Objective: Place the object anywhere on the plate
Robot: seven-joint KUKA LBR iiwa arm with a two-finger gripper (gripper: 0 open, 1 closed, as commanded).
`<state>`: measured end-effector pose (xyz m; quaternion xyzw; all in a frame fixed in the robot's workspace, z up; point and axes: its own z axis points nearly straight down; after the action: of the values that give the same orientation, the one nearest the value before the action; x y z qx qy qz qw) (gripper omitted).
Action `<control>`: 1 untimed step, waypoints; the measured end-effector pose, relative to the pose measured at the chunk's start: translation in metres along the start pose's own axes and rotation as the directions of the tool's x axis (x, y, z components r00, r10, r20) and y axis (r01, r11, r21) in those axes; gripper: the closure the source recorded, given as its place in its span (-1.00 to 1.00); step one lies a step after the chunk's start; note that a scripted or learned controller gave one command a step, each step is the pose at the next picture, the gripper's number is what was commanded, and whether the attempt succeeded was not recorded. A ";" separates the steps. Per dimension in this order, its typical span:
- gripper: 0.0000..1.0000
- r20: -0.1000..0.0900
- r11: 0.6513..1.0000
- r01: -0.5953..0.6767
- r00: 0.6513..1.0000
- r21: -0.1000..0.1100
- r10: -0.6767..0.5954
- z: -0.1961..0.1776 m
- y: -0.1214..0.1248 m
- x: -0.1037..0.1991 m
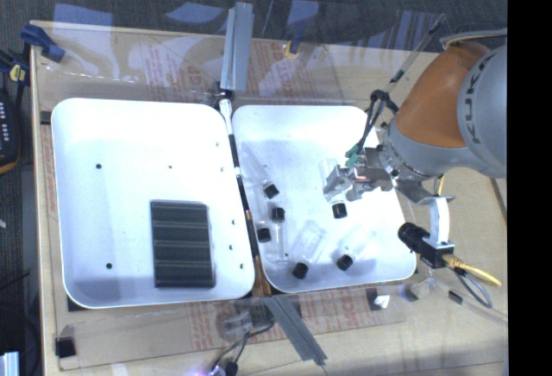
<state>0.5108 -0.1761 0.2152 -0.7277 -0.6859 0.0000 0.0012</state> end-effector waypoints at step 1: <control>1.00 0.001 1.000 0.029 1.000 0.005 -0.029 0.040 0.025 0.078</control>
<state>0.5402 -0.0999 0.1749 -0.7175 -0.6965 0.0020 0.0027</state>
